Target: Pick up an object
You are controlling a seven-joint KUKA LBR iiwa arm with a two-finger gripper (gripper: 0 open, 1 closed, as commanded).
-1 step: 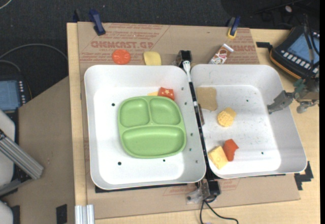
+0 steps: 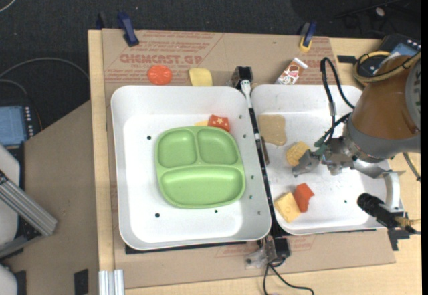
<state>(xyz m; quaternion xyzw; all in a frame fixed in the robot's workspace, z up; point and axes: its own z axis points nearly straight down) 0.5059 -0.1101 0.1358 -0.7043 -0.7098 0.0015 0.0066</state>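
My gripper (image 2: pixel 309 161) hangs low over the middle of the right bin (image 2: pixel 348 210), at the end of the grey arm with the orange band (image 2: pixel 384 110). It is right next to a yellow chunk (image 2: pixel 296 152), which lies just to its left; I cannot make out whether they touch. A tan flat slice (image 2: pixel 272 129) lies further back in that bin. Near the front lie a red block (image 2: pixel 304 196) and a yellow wedge (image 2: pixel 287 207), touching each other.
The left bin (image 2: pixel 134 173) holds a green divided plate (image 2: pixel 199 166) with a small red-orange toy (image 2: pixel 219 122) behind it. On the cardboard behind the bins lie an orange round piece (image 2: pixel 159 74), a yellow piece (image 2: pixel 200 77) and a small packet (image 2: pixel 292 71).
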